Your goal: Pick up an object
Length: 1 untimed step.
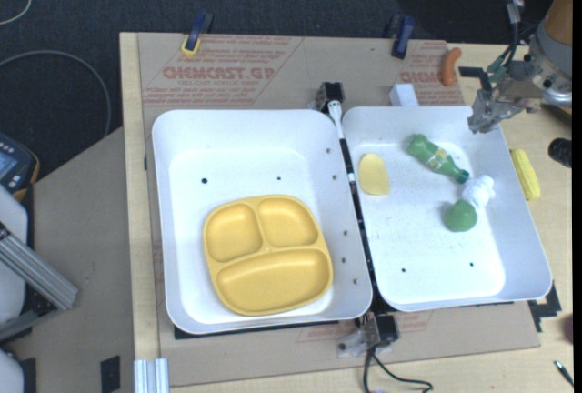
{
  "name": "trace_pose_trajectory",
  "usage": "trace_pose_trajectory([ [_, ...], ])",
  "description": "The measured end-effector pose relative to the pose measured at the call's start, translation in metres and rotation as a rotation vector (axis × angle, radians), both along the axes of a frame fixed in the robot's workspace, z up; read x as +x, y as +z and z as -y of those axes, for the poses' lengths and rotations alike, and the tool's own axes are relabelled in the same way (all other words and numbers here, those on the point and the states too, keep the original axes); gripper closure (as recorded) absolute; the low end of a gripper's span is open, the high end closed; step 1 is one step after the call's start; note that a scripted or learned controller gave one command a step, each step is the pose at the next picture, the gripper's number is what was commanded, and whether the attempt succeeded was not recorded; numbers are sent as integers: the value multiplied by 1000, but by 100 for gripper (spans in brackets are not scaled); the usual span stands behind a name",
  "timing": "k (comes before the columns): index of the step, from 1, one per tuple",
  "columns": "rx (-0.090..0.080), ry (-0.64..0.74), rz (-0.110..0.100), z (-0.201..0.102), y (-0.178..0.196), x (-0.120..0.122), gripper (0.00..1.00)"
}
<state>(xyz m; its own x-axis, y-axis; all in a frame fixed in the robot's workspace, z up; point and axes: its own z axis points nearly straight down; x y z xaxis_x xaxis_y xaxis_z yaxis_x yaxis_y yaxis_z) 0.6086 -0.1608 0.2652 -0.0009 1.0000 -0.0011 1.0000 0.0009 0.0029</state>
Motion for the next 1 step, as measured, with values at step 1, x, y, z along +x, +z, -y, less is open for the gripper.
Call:
trace_pose_trajectory([
  [1,1,-9,-11,68,-52,-57,100],
])
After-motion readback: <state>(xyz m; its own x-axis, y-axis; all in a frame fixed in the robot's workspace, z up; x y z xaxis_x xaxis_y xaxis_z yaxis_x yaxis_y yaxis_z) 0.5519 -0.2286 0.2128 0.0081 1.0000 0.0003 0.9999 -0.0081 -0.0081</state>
